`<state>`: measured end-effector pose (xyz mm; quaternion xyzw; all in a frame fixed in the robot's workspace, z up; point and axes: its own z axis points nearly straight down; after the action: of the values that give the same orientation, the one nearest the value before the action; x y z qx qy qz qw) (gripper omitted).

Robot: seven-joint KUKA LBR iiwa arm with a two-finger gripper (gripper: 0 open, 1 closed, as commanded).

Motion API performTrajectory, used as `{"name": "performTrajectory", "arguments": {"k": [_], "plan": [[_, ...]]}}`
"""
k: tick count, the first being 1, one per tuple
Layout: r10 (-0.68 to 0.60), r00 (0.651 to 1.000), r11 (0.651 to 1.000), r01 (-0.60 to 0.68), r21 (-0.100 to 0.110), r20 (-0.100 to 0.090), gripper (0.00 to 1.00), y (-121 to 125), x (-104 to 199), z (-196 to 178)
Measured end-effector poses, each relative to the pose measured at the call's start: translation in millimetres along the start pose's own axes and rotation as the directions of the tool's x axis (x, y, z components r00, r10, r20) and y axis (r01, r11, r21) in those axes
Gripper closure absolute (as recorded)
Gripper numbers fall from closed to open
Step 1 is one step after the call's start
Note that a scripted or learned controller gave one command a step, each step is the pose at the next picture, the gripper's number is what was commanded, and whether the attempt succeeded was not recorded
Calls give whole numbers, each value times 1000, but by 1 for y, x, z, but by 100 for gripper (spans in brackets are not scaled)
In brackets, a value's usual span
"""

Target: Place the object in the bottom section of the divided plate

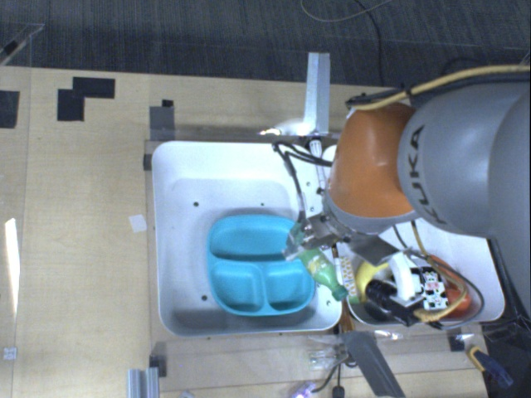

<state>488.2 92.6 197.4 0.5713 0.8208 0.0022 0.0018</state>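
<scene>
Two white bins (pixel 178 222), one blue divided plate (pixel 257 264), one green object (pixel 323 274).

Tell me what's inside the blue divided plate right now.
The blue divided plate shows bare blue compartments. The gripper with a green object overlaps its right rim, covering that edge, so what lies beneath there can't be seen.

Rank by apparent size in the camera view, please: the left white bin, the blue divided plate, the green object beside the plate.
1. Left white bin
2. Blue divided plate
3. Green object, clearly smallest, though the arm hides part of it.
</scene>
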Motion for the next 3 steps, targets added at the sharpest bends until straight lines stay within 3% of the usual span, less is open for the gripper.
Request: {"name": "performTrajectory", "arguments": {"k": [1, 2, 3], "plan": [[159, 987, 987, -159, 4, 0, 100, 59, 40, 30], [160, 987, 987, -160, 4, 0, 0, 60, 40, 30], [156, 988, 988, -156, 0, -1, 100, 61, 40, 19]]}}
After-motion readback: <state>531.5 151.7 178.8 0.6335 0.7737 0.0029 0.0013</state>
